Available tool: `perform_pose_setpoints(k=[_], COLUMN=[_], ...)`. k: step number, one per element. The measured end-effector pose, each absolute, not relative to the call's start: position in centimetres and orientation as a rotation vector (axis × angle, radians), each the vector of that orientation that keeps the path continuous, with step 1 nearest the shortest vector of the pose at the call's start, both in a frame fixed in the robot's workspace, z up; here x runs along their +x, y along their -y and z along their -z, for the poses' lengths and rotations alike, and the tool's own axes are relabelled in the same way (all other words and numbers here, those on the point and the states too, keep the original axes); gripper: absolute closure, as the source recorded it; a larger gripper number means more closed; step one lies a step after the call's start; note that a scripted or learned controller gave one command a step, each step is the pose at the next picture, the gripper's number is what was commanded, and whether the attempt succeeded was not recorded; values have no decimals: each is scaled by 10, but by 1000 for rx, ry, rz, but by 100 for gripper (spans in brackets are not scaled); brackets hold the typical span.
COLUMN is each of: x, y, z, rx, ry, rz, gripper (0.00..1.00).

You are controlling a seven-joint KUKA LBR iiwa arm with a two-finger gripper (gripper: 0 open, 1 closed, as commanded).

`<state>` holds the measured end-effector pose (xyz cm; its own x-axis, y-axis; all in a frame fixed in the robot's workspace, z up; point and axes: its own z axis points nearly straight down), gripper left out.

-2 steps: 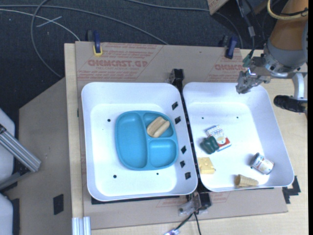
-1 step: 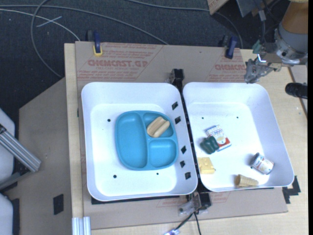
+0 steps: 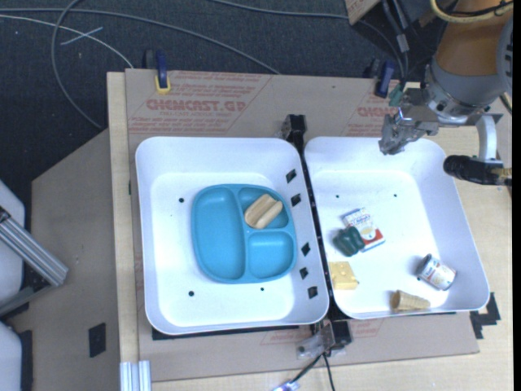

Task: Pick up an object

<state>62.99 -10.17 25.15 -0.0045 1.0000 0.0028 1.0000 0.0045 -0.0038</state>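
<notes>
- White right bin point(image 3: 456, 210) holds the candidates: carton point(image 3: 364, 226), dark green piece point(image 3: 351, 240), cheese point(image 3: 343, 276), wedge point(image 3: 409, 301), can point(image 3: 436, 272).
- Gripper point(image 3: 396, 139) sits at upper right of frame, over the bin's top rim; nothing between its fingers (spread or pressed together: cannot tell, too small).
- Everything lies below it in frame; carton nearest, down and slightly left.
- Blue tray point(image 3: 242, 233) with bread point(image 3: 263, 210) is in the left bin, well apart.

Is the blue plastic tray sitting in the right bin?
No, the blue divided plastic tray lies in the left white bin.
</notes>
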Motion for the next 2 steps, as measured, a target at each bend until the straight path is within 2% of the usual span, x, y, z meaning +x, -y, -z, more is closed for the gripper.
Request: perform_pose_setpoints(k=[1,2], x=[604,587], y=[52,-4], z=[-238,-245], rx=[-2212,-2211], ry=[2222,2225], rz=[-2,1], gripper=[100,100])
